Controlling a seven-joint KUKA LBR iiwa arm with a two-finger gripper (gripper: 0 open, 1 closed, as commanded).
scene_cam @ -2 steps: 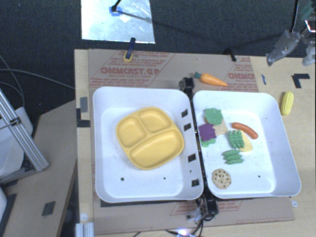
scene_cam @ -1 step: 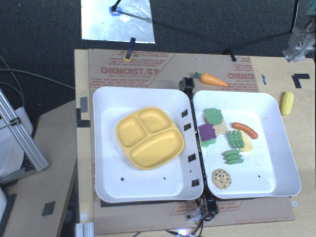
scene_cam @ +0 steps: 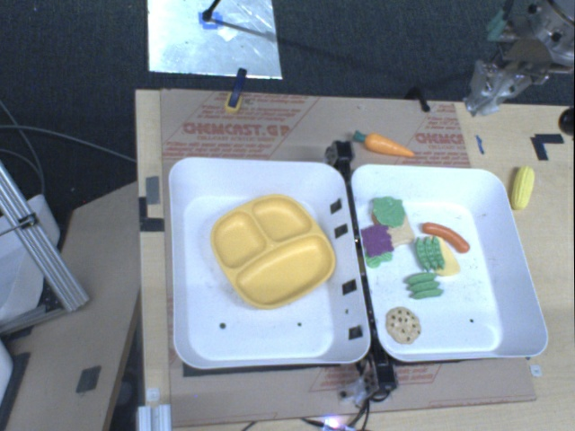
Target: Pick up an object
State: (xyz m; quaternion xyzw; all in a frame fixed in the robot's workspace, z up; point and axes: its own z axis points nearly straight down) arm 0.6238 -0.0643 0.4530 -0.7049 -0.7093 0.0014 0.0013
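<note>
Gripper [scene_cam: 492,92], finger state indeterminate, is positioned at 1 o'clock, outside the right bin [scene_cam: 512,241] containing the cookie [scene_cam: 403,324] and sausage [scene_cam: 446,236].

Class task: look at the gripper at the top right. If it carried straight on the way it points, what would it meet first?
The gripper points down and left, above the bench edge outside the bins. Going straight on, it would probably meet the bare cardboard first, right of the carrot; its height is hard to judge, so this is a guess.

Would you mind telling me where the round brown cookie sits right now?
The round brown cookie lies in the right white bin, near its front edge, just below the green pea pod.
</note>
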